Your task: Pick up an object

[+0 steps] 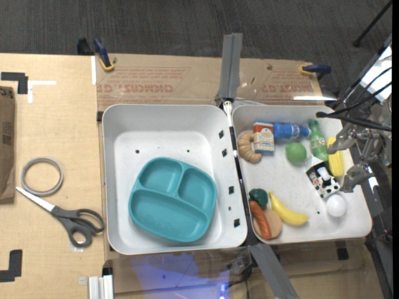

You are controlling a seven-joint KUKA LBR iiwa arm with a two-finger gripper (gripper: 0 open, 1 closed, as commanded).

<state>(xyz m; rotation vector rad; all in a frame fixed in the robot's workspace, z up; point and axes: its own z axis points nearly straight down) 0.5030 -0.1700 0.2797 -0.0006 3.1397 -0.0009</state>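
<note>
This is a robotics lab or test workshop, not a home. Two shallow white plastic bins (163,118) sit side by side on a pale plywood bench (50,104), backed by a flattened brown cardboard sheet (162,80) held with blue spring clamps (101,53). Black tape corner marks (15,80) are stuck on the wood (likely position markers). A roll of clear tape (42,175) and grey-handled scissors (65,217) lie loose, and dark grey carpet (187,11) covers the floor beyond.
</note>
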